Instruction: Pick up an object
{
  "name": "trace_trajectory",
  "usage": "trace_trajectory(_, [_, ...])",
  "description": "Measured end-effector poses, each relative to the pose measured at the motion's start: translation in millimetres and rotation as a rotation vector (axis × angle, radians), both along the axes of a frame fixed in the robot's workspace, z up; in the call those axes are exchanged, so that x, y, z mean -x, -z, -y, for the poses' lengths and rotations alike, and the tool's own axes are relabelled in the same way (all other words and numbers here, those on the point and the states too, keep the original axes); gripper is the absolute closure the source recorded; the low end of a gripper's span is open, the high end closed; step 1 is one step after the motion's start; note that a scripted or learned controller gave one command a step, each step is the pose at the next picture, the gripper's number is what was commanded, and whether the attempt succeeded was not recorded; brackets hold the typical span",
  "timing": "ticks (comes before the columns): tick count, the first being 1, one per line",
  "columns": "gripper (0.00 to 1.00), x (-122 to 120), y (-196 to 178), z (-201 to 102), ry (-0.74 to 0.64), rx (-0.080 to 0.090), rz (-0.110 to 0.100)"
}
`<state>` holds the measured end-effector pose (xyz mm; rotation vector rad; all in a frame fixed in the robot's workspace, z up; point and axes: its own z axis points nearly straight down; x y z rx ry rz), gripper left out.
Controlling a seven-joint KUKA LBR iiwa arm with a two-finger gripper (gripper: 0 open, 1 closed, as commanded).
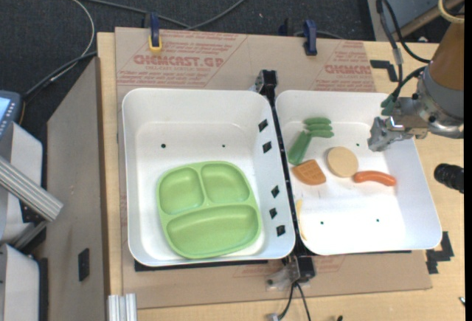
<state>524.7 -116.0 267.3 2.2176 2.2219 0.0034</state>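
Observation:
The right bin [383, 235] holds several toy foods. Two green pieces lie near its back left: a long pod [300, 147] and a shorter one [318, 126]. An orange wedge [310, 173] lies beside a round tan disc [342, 161]. A red-orange sausage [375, 178] rests right of the disc. My gripper [379, 136] hangs over the right bin's back right area, above and just right of the disc. Nothing shows between its fingers.
The left bin [140, 164] carries a light green divided plate [209, 207]. A black divider with clips [274, 164] runs between the bins. Cardboard [221, 54] underlies both, clamped at the back. Cables trail across the dark floor behind.

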Motion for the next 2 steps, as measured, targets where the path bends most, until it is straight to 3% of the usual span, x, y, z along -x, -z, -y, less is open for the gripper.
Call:
trace_trajectory(1, [1.00,-2.0,10.4,-53.5,-0.003,-0.002,-0.006])
trace_trajectory(2, [1.00,-21.0,25.3,-98.2,-0.002,-0.001,-0.004])
